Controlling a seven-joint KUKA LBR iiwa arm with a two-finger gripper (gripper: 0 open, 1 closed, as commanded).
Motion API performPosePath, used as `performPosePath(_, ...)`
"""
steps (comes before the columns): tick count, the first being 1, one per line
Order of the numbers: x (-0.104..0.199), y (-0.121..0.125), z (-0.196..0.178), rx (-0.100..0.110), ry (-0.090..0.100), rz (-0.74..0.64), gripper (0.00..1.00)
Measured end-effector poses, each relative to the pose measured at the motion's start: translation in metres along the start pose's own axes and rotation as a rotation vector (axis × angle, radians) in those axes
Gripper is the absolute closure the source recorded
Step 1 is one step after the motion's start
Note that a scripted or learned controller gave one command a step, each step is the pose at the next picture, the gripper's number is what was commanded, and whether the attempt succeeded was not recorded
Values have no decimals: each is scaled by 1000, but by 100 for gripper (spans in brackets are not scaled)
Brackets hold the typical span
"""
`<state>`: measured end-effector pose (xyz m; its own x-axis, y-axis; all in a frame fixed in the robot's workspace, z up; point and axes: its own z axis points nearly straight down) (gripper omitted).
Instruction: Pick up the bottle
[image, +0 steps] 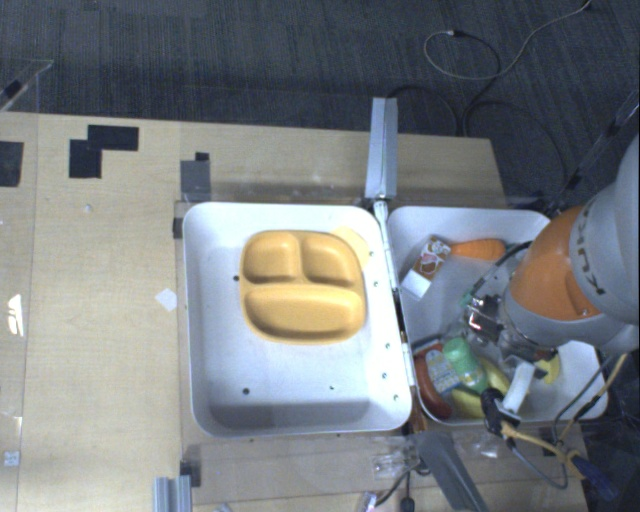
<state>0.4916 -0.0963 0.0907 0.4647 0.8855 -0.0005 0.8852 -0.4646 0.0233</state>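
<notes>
Reaching down into the right bin (530, 222), the arm (575, 270) has its wrist over the clutter at that bin's near end, and the gripper (497, 335) sits low among the items there. Finger state: cannot tell, the wrist and cabling hide the tips from above. Green bottle (460, 362) lies on its side just left of and below the gripper, close beside it, maybe touching, too cramped to say. It rests on top of a red-rimmed item (428, 375), with a yellow banana-like piece (470, 400) just beyond it toward the near wall. Farther up from the gripper, toward the far end of the same bin, an orange object (478, 248) and a small brown-and-white packet (432, 256) lie together. Well off to the gripper's left, the left bin (210, 330) holds a yellow compartment tray (303, 285), face down by the look of it. Progress judgement: approach looks done or nearly done, grasp not confirmed. Bottle is not lifted, it lies in the pile with nothing showing it between the fingers. Left to do: close on the bottle, raise it clear of the bin. Risk: crowded neighbours could be caught instead.
</notes>
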Motion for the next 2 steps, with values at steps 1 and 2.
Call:
performPosePath(1,4,1,-11,-1,8,-6,100)
performPosePath(2,-51,92,3,7,3,-254,100)
